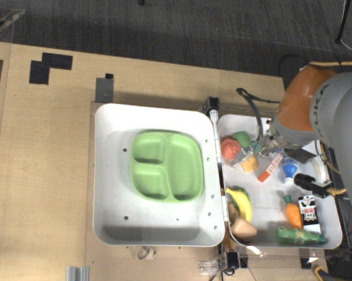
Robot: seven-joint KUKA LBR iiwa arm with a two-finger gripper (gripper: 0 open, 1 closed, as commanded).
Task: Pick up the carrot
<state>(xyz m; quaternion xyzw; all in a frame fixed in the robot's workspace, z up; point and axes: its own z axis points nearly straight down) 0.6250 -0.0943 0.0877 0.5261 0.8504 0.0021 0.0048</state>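
Not much done yet imo. The carrot (pixel 293 215) sits untouched in the right bin (pixel 336 235), lower right of the frame, beside a green bottle (pixel 300 237). The tool (pixel 261 147) hovers higher up over other items; can't tell its state. The whole pick remains.

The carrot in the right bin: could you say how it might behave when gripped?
The carrot looks like smooth, stiff toy plastic, so probably light and somewhat slippery. Its tapered, rounded shape may roll or squirt out. A black-and-white box beside it could crowd the fingers.
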